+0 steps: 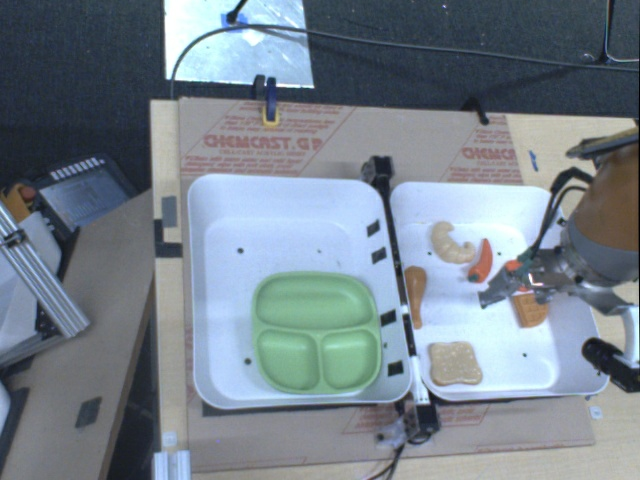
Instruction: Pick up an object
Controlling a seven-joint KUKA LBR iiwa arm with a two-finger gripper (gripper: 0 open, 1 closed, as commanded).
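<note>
From my station I see the dark two-finger gripper (497, 293) low over the right-hand shallow white bin (520, 383), reaching in from the right on the grey arm with its orange band (610, 203). Its tips sit over bare bin floor with nothing between them, and I cannot tell from this angle whether they are apart or together.

Just behind the tips, toward the wrist, lies an orange wedge-shaped toy food piece (530, 311), partly under the gripper body, so I cannot make out its long axis with any certainty. Just up and left of the tips is a slim red-orange pepper-like toy (483, 259); its long axis runs nearly along the bin's near-far direction, tilted slightly, with the upper end leaning right. Touching or just beside its left flank is a pale cream curved piece shaped like a croissant (452, 242), its arc opening down and to the left.

Further left, close against the wall between the bins, is a tan toy drumstick (414, 293), long axis running near to far, the fat end at the far side and the thin end pointing toward the near edge. Near the front left of that bin lies a flat tan slice of toy bread (455, 363), well apart from the gripper.

The left white bin (230, 228) holds a light green three-compartment plastic tray (315, 330) in its near half. Both bins rest on a brown printed cardboard sheet (300, 138).
</note>
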